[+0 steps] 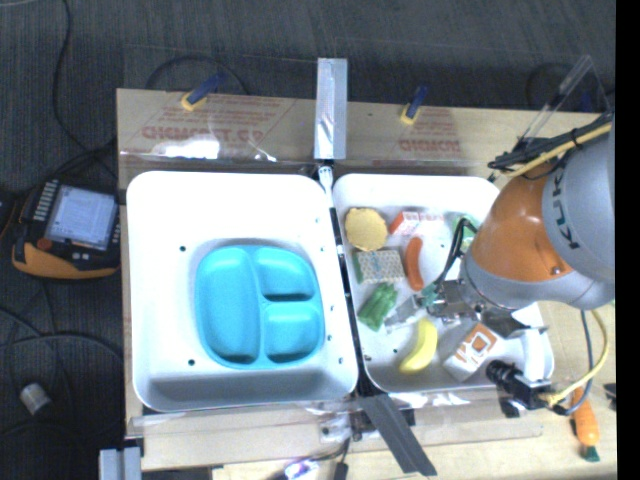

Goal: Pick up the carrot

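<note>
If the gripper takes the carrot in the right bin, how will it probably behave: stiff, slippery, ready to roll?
The carrot looks like a smooth, slim toy, so it is probably stiff and light. Its rounded, tapered body may roll or slip under a pinch. It lies close beside the speckled sponge, with the gripper just below it, so a push could crowd its neighbours.

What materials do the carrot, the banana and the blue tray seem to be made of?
Carrot: probably toy plastic, uniform orange and smooth. Banana: likely plastic too, even yellow without spots. Blue tray: moulded plastic, slightly glossy, with rounded compartments. None can be confirmed from this view.
</note>
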